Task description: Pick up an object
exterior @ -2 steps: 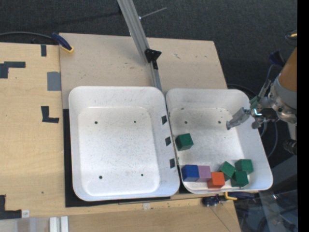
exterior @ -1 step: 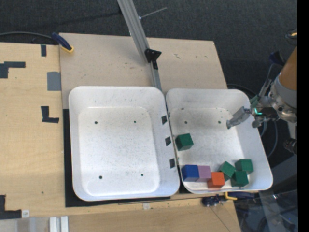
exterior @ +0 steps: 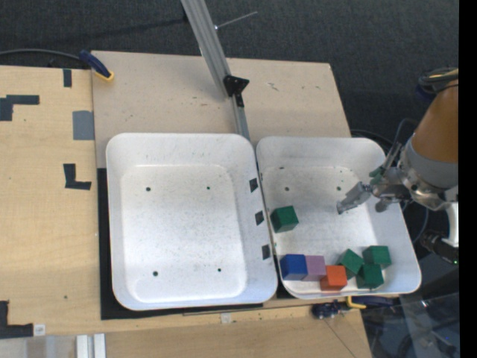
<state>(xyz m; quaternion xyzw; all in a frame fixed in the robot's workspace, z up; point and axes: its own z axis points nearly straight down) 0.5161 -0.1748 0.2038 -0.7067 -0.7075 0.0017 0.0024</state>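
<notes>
Two white bins sit side by side on the wooden surface (exterior: 179,95), the left bin (exterior: 119,162) larger in view, the right bin (exterior: 313,149) touching it along a shared middle edge. One grey arm with an orange band (exterior: 440,129) reaches in over the right bin's right rim. Its end effector (exterior: 350,202) hangs above the right half of that bin, apart from every block; whether it is spread or pressed together I cannot tell, and nothing shows pinched in it.

Seven small blocks lie in the right bin. Four are green: one green block (exterior: 284,218) stands alone near the bin's left wall, and three more (exterior: 367,264) huddle in the near right corner. One blue block (exterior: 294,266), one purple block (exterior: 315,266) and one orange block (exterior: 335,277) sit in a row touching each other along the near wall, the orange one just beside the green cluster.

Open floor lies across the far half of the right bin and around the lone green block. The cluster is hemmed in by the near rim and the corner.
</notes>
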